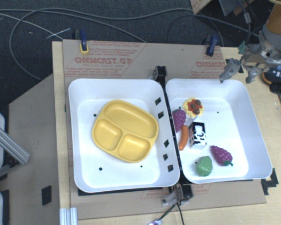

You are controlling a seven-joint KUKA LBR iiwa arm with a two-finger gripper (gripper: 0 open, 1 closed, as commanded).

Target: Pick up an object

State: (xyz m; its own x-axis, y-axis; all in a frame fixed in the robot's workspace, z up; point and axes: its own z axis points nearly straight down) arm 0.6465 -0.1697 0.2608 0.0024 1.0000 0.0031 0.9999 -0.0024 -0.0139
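Note:
The right bin [246,102] holds several small toy foods: a pizza slice [194,107], a purple grape bunch [178,119], an orange carrot [183,138], a black-and-white box [197,135], a second grape bunch [221,155] and a green vegetable [203,166]. My gripper [238,71] hangs above the bin's far right corner, well away from the toys. Its two fingers are spread apart with nothing between them.
The left bin [79,125] bears a yellow divided plate [125,131]. Black clips run along the seam between the bins [165,125]. Blue clamps [83,40] hold the cardboard base at the back. Cables lie on the dark floor behind.

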